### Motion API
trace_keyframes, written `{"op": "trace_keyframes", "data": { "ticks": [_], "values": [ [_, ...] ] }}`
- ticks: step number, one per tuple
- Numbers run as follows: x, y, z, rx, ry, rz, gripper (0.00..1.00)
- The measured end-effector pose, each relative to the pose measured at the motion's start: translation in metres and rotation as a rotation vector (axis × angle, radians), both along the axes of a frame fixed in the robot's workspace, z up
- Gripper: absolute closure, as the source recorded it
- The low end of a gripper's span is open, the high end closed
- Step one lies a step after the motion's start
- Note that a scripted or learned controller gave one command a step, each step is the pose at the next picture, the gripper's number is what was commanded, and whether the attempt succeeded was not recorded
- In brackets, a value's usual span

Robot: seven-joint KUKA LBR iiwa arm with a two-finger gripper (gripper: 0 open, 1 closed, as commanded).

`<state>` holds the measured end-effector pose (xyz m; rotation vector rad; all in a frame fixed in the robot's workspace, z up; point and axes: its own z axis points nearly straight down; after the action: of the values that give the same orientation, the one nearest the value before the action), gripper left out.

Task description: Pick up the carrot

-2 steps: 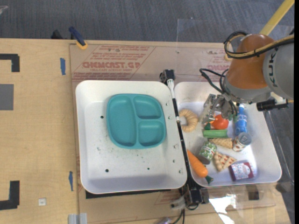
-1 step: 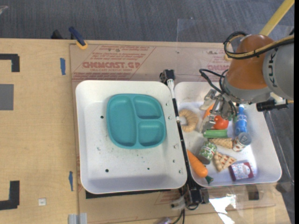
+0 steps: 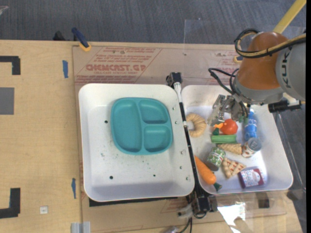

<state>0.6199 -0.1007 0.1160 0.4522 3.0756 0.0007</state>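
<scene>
Wooden desk (image 3: 39,130), two white bins; my gripper (image 3: 227,108) over the right bin (image 3: 279,154), grip state unclear; carrot (image 3: 205,171) lying well apart

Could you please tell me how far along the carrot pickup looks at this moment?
Nothing looks done yet: the orange carrot with a green tip lies in the right white bin, near its front left corner. In hand: the gripper is over the bin's back part, above the tomato-like red toy, apart from the carrot. Left: reaching, grasping and lifting it.
</scene>
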Motion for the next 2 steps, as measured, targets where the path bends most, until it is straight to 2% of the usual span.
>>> {"op": "trace_keyframes", "data": {
  "ticks": [1, 2],
  "values": [
    [0.000, 0.000, -0.001, 0.001, 0.002, 0.000, 0.00],
    [-0.014, -0.012, -0.026, 0.012, 0.021, -0.306, 0.00]
  ]
}}
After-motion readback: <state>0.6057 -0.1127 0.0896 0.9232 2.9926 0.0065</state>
